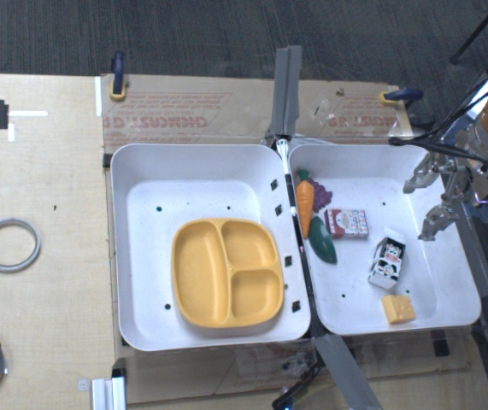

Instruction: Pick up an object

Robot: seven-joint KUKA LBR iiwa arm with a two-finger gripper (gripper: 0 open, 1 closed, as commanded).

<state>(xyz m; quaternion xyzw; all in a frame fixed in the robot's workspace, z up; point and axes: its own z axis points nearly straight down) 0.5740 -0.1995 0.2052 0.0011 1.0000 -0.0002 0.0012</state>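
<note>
2 bins [141,314], 1 yellow tray [226,272], 1 carrot [304,199].

Materials and surface finishes on the bench.
Two smooth white plastic bins [132,254]; glossy yellow plastic divided plate [226,272]; pale matt wood-grain benchtop [47,331]; brown matt cardboard [192,114] at upper centre; printed paper carton [347,224]; bare metal gripper [427,205] at right; grey tape ring [8,244] at left.

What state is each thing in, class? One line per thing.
gripper: open, above right bin's far right side, holding nothing
yellow divided plate: upright in left bin
carrot: lying against the divider
red box: lying flat
cow-print carton: tipped over
yellow block: resting near front corner
</note>
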